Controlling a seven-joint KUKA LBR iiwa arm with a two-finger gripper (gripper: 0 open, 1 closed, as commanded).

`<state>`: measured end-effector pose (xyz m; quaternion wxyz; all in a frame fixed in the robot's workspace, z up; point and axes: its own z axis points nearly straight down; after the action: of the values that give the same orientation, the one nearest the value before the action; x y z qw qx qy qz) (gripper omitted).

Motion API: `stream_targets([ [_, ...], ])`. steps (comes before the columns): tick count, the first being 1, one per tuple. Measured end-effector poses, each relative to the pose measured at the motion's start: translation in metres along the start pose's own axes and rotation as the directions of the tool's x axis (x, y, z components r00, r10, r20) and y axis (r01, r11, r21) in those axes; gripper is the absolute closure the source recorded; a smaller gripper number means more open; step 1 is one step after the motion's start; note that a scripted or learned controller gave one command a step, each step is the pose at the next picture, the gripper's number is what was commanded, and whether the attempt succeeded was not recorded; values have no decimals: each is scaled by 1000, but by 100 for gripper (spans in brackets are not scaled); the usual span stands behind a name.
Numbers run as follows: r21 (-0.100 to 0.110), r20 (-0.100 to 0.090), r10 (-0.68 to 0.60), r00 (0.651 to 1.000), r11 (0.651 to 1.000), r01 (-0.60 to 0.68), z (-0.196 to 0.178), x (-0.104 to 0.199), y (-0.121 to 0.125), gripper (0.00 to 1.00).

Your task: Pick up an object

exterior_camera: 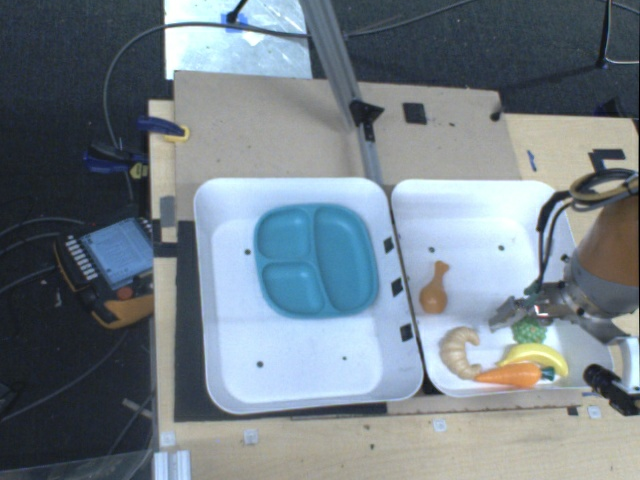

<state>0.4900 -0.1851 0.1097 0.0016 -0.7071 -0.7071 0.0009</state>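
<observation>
The right bin [470,208] holds several toy foods. An orange-brown drumstick [434,287] lies near its middle. A pale croissant [460,351], an orange carrot [510,374] and a yellow banana [537,357] are bunched at the front edge. A small green item [528,332] sits just above the banana. My gripper [518,314] reaches in from the right and hangs low over that green item, right beside the banana. The gripper's own body hides how it meets the green piece.
The left bin [230,348] carries a blue divided plate [315,259]. A grey pole [340,63] slants across the back of the bench. Black cables [560,213] loop over the right bin's far right corner by the arm.
</observation>
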Motion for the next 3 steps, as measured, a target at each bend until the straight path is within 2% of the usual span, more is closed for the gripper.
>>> stream_targets([
  [1,-7,3,-1,1000,1000,1,-14,0,2,100],
  [3,-10,4,-5,1000,1000,5,-104,-6,-2,100],
])
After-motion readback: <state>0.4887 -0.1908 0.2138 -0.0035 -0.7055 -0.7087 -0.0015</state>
